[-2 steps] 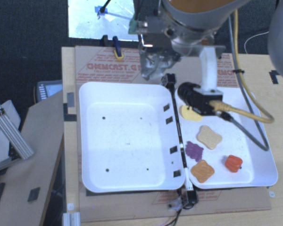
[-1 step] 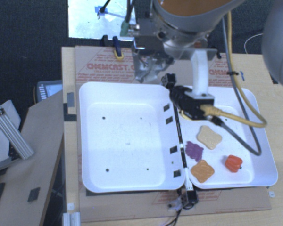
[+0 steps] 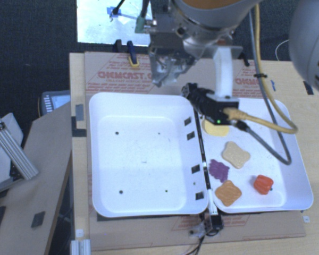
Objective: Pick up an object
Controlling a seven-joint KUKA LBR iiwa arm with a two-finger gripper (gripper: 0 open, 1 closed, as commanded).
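Hanging above the back rim of the left bin (image 3: 101, 142), the gripper (image 3: 167, 70) carries nothing visible, and whether its jaws are open or closed cannot be told. The nearest candidate, a beige bread-slice toy (image 3: 236, 154), lies well off to the jaws' right and toward the front, in the right bin (image 3: 292, 158), its long axis slanting diagonally; it looks flat, pale and lobed, with a purple piece (image 3: 219, 170), an orange piece (image 3: 228, 193) and a red pepper-like toy (image 3: 263, 184) near it
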